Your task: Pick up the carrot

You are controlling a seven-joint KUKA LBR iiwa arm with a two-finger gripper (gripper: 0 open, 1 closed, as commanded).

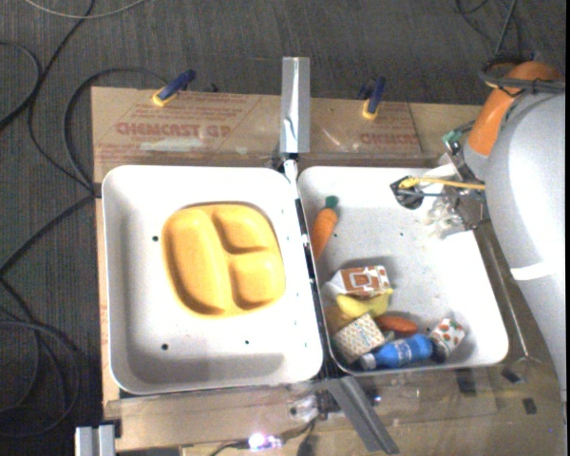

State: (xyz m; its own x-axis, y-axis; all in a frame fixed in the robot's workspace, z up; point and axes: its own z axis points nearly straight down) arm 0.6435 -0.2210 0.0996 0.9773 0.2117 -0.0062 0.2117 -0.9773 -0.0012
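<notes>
Camera view from above, at a slant. The tool hangs over the far right corner of the right bin, carried by the grey arm with its orange band at the right of the view; whether the tool is spread or pressed together cannot be told, and nothing is seen held in it. The carrot lies well apart from the tool, on the floor of the same bin, close against the bin's left wall in its far half. Its long axis runs roughly from far to near with a slight tilt: the green top points toward the far edge and a little right, the orange tip toward the near edge and a little left. Nearer the camera in this bin sits a cluster of small things: an orange-and-white carton, a yellow piece touching it, a tan patterned box, a red-orange piece, a blue bottle and a small red-and-white thing. The left bin holds 1 yellow divided tray with 3 compartments. The 2 bins stand side by side on the brown worktop, where 2 blue-and-yellow clamps grip its far edge.
</notes>
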